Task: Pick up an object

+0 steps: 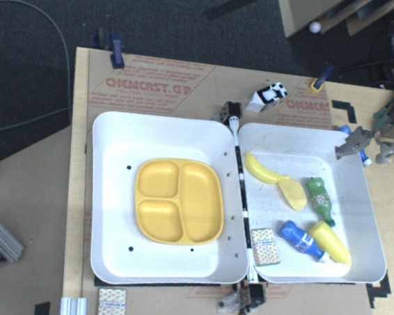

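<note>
The right bin (367, 206) holds a yellow banana (262, 171), a pale yellow wedge (292, 193), a green bottle (320, 199), a blue bottle (302, 240), a yellow lemon-shaped bottle (330, 243) and a small patterned box (264, 246). My gripper (369, 148) hangs above the bin's far right corner, up and to the right of the green bottle. Its fingers are spread open and nothing is between them.
The left bin (114, 145) holds a yellow divided plate (178, 200). A black-and-white toy (270, 96) lies on the cardboard behind the bins. Blue clamps (116, 49) grip the board's far edge. Another patterned box (111, 305) lies in front of the left bin.
</note>
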`<state>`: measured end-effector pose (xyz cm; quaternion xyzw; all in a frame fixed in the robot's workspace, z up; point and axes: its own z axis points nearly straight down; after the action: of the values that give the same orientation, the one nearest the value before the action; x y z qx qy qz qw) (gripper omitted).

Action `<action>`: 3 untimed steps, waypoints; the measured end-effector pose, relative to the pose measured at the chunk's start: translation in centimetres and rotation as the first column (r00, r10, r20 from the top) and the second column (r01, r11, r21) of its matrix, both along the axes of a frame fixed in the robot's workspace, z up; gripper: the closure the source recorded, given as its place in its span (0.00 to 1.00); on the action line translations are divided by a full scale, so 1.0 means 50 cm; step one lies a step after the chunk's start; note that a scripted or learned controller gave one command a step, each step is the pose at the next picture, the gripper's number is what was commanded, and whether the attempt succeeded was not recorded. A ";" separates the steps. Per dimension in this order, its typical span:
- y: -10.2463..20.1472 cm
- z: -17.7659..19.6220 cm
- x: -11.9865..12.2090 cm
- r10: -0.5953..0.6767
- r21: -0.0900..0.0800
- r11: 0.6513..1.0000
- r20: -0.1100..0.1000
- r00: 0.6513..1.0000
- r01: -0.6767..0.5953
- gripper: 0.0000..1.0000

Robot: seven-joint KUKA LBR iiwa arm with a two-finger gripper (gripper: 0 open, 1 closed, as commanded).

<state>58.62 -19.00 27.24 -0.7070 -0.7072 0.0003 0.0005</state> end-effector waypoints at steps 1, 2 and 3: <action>-0.001 -0.208 0.005 0.000 -0.001 1.000 0.001 1.000 0.000 0.00; 0.013 -0.341 0.029 0.000 0.001 1.000 -0.001 1.000 0.000 0.00; 0.171 -0.376 0.032 0.000 0.001 1.000 -0.003 1.000 0.000 0.00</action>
<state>60.21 -10.45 8.44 -0.7069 -0.7073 0.0008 0.0018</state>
